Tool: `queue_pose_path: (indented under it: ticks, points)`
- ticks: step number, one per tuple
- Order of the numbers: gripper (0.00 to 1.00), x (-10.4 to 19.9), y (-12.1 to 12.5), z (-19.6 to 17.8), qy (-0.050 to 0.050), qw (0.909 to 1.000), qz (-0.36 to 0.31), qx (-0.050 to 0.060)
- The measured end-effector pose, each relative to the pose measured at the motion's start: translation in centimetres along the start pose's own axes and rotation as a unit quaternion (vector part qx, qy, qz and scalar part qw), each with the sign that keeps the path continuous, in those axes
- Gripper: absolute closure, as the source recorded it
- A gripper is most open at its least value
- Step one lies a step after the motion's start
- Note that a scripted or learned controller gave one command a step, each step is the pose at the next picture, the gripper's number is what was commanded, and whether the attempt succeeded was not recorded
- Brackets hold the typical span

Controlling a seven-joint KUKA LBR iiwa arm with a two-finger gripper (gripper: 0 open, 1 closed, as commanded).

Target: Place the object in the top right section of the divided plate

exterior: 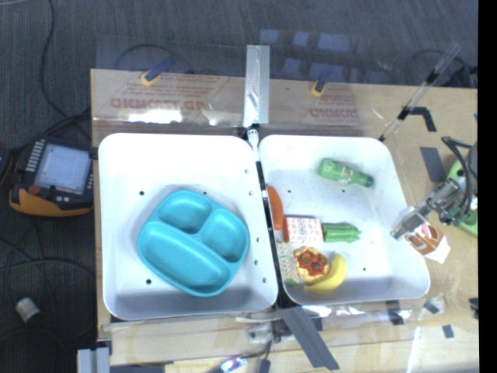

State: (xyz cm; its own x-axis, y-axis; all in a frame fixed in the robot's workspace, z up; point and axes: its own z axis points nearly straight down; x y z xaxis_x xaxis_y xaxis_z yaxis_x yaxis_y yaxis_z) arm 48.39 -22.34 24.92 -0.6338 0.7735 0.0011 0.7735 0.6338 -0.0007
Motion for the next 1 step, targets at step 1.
queue_pose_path:
  ticks: [1]
  points:
    - [1.0,0.94,0.76,9.29,0.0,0.9981,-0.062,0.0]
